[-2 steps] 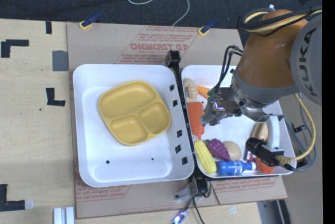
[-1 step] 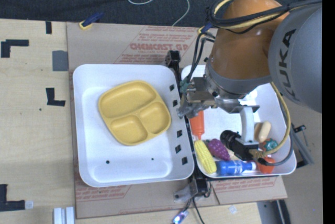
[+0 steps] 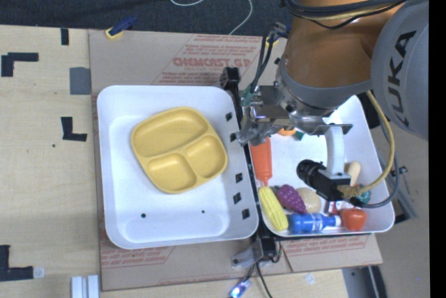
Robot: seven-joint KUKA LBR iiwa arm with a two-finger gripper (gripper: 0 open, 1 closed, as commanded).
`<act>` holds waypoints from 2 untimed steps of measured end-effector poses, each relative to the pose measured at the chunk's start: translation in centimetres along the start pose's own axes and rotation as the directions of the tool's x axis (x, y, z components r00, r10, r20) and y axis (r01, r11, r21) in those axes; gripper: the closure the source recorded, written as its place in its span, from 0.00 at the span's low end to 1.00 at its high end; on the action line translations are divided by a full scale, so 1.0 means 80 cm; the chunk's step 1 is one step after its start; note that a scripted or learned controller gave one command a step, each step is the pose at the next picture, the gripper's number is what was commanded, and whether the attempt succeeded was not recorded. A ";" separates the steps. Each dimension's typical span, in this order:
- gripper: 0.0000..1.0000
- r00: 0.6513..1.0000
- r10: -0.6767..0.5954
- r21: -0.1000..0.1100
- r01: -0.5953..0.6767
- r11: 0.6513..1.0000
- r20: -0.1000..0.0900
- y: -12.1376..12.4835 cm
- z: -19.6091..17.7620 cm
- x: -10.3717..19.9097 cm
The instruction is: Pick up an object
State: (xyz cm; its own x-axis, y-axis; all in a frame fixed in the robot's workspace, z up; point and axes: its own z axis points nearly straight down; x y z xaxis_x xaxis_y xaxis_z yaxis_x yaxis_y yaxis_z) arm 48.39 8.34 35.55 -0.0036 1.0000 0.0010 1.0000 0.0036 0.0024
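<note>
The likeliest target is the orange plastic toy carrot (image 3: 262, 159), which lies lengthwise in the right-hand white bin (image 3: 373, 150), close against that bin's left wall, at about nine o'clock from the bin's middle. The gripper (image 3: 259, 124) hangs directly at the carrot's twelve o'clock end, seemingly lined up for a descent onto it; whether it is open or closed cannot be told, since the arm's orange and grey wrist covers it. At the carrot's six o'clock lie a yellow toy corn cob (image 3: 272, 208) and a purple bunch of toy grapes (image 3: 290, 198), with a blue bottle (image 3: 311, 223) along the near wall and a small red toy (image 3: 354, 218) in the five o'clock corner. The crowding there probably explains the choice of the freer carrot. The left-hand white bin (image 3: 118, 150) holds a yellow three-compartment plate (image 3: 178, 148), well apart.
</note>
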 end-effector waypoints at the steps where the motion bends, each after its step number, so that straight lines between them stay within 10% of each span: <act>1: 1.00 1.000 0.009 0.012 -0.009 1.000 0.004 -0.003 0.089 -0.069; 2: 1.00 1.000 -0.004 -0.005 0.004 1.000 -0.002 0.001 -0.026 -0.010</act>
